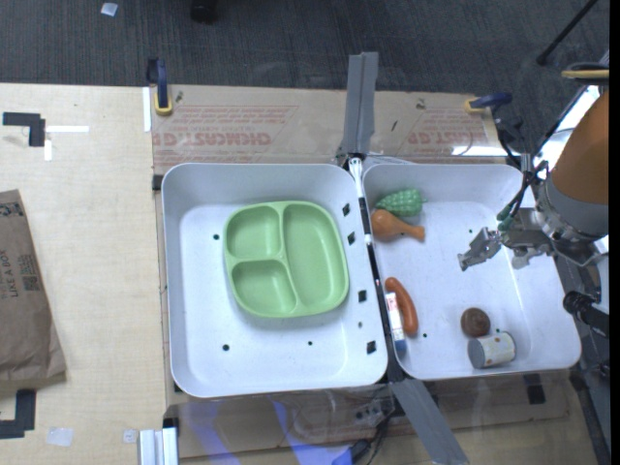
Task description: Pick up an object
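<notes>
The gripper (pixel 479 251) hangs over the bare middle of the right bin (pixel 441 352) with nothing between its fingers, though they are too small and blurred to tell whether they are spread or pressed together, and the arm (pixel 581 187) behind it is cut off at the right edge. Nearest it lie a brown ball (pixel 475 322) touching a can (pixel 492 349) tipped on its side, long axis running left to right, by the bin's front right corner. Along the left wall sit a sausage (pixel 402 305) lying near to far beside a thin tube (pixel 393 318), an orange drumstick (pixel 395 226) pointing right and a green leafy toy (pixel 401 201), while the left bin (pixel 194 347) holds a green divided plate (pixel 287 258).
</notes>
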Motion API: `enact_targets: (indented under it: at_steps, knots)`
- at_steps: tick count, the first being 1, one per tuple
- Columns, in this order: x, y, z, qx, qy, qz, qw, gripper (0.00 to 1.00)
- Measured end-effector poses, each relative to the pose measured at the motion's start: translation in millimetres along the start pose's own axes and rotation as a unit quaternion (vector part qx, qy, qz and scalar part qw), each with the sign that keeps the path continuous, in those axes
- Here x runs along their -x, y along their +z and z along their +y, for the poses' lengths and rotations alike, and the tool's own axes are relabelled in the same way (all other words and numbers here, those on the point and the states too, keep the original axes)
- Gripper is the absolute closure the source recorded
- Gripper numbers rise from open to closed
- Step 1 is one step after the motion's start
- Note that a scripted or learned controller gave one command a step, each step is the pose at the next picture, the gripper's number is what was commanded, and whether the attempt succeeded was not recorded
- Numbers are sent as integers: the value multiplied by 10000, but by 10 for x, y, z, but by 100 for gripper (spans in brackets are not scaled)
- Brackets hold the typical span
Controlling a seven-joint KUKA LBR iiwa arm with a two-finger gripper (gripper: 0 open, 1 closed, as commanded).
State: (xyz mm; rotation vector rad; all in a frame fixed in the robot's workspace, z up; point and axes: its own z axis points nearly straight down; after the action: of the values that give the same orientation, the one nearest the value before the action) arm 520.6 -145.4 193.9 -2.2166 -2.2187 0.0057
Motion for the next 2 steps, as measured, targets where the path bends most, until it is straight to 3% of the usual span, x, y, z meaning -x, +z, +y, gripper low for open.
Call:
enact_targets:
  at_steps: [1,2]
  knots:
    - [237,-822,309,23,296,-13,9996,0]
    - [-584,37,75,12,150,-7,9999,0]
